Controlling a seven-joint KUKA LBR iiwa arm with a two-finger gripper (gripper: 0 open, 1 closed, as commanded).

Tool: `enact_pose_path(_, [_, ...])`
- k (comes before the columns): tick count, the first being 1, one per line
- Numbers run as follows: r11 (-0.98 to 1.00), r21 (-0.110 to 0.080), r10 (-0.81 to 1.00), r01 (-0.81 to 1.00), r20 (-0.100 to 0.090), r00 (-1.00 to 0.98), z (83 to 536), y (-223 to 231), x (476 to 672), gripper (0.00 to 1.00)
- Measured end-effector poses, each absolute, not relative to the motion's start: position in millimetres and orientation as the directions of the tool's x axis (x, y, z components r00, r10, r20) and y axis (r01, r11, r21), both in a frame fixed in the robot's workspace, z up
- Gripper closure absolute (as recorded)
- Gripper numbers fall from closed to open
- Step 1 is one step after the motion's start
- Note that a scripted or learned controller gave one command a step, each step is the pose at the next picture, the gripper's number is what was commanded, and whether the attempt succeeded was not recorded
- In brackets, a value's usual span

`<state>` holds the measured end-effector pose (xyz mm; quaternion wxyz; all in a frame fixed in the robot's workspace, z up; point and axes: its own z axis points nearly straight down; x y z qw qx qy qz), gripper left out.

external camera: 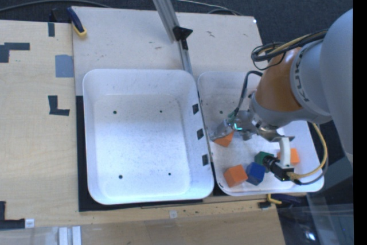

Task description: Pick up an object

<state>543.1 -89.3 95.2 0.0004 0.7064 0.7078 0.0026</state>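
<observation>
The nearest candidate, a small orange piece [224,138], lies in the right bin [213,86] touching the tip of the tool [229,130]. It appears rigid, light and smooth-faced, probably a plastic or foam block; grip it across opposite flat faces. Whether the tool is closed on it cannot be determined; its tip is blurred.

An orange cube [234,175] and a blue cube [256,172] touch near the front wall; a green piece [264,158] sits just behind them. The bins are shallow, white, speckled, round-cornered. The left bin [92,94] adjoins on the wooden desk [34,123].
</observation>
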Motion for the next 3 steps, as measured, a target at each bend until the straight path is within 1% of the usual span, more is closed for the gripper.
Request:
enact_pose_path(1, [0.0,0.001,1.0,1.0,-0.002,0.0,92,-130,576.6,0.0])
enact_pose_path(2, [0.002,-0.003,1.0,1.0,0.001,-0.002,101,-127,575.1,1.0])
enact_pose_path(3, [0.01,0.007,1.0,1.0,0.002,-0.01,197,-37,603.6,1.0])
